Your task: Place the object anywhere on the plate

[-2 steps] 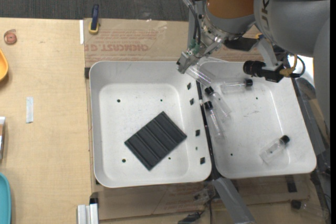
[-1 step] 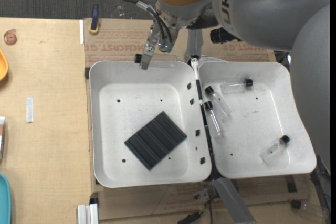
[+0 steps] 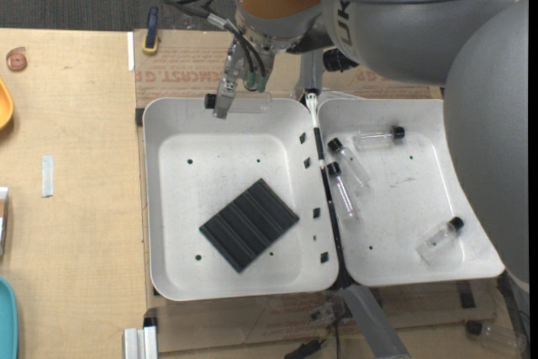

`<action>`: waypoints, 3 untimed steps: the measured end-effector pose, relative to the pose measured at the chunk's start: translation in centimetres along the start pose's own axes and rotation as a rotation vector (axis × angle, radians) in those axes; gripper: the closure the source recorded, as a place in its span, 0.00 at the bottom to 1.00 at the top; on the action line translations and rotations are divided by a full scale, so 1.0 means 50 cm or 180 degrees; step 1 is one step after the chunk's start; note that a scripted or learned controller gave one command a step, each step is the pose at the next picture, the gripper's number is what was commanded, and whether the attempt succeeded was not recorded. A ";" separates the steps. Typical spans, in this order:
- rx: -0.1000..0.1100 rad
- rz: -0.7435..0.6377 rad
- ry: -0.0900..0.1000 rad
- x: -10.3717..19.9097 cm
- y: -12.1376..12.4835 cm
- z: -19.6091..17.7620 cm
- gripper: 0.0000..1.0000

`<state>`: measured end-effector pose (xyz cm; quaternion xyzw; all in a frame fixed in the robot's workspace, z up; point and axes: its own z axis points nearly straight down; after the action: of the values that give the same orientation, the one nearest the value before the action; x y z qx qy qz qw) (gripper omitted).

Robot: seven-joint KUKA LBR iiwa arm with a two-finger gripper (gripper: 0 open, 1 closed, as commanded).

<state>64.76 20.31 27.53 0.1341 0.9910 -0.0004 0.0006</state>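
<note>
Starting on the left, the left bin [image 3: 160, 206] holds a dark ribbed square plate [image 3: 250, 224], lying flat and turned at an angle a little toward the near side of the floor: that is the drop target, and it lies open from above. Above the far rim of this bin hangs the gripper [image 3: 225, 97], slung under the orange-banded wrist; whether its jaws are open or closed, I cannot tell, and nothing shows clearly between them.

Moving right, the right bin [image 3: 471, 265] carries the candidates: clear plastic vials with black caps. Two vials [image 3: 340, 176] lie against its left wall, one vial [image 3: 376, 137] near the far side, and one vial [image 3: 439, 237] toward the near right corner. All are transparent, slim and lying down. By my reading, no pick is made yet.
</note>
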 end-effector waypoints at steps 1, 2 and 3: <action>-0.0003 -0.0200 -0.0005 0.002 0.020 0.008 1.00; -0.0002 -0.0426 -0.0003 0.027 0.030 -0.013 1.00; -0.0001 -0.0566 -0.0001 0.085 0.027 -0.035 1.00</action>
<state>61.04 22.74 29.29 0.0455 0.9990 -0.0003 0.0007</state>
